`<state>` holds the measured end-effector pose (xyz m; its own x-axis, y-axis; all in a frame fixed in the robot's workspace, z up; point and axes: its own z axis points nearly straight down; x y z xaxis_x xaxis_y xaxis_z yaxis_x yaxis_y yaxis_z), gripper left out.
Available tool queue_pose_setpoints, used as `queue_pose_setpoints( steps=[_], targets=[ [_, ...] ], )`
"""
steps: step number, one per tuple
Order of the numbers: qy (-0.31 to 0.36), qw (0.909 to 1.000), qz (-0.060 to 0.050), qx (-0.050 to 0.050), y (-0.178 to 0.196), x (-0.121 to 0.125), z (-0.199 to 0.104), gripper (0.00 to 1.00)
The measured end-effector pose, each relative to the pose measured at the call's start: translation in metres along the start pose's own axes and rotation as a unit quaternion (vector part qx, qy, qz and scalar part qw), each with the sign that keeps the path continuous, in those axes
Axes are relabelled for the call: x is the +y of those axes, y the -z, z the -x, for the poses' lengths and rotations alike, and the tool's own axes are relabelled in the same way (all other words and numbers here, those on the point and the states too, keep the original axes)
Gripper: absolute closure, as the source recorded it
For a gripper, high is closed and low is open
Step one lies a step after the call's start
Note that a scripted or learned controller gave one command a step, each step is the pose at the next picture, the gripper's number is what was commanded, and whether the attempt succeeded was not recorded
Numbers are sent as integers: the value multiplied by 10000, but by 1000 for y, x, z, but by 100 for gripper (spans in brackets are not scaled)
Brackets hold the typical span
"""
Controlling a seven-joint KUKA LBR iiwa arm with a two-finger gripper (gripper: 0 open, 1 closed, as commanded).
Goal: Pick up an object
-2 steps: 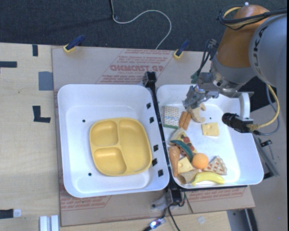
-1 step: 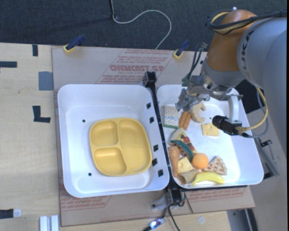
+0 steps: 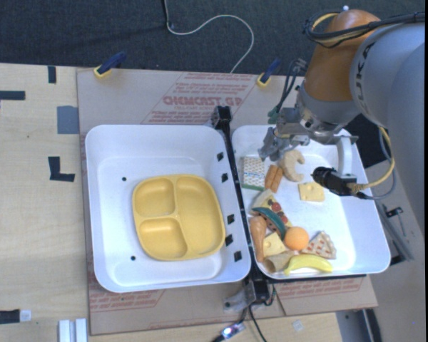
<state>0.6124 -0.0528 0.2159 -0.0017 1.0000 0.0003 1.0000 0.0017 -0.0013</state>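
The right bin holds several toy foods. A checkered cracker lies at its left wall, with an orange carrot-like piece beside it and a pale ring-shaped bagel further right. A cheese wedge lies mid-bin. At the front sit an orange ball, a banana, a waffle-patterned wedge and a brown sausage. My gripper hangs over the bin's back left, just above the cracker, carrot piece and bagel. Nothing is visibly held.
The left bin bears a yellow divided plate. A black clip stands on the wall between the bins. The grey arm and its cables cover the back right of the right bin.
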Motion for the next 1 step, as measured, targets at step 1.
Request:
queue_pose_setpoints(
  steps=[1],
  targets=[
    [-3, 10000, 6, 0, 14, -4, 10, 100]
  ],
)
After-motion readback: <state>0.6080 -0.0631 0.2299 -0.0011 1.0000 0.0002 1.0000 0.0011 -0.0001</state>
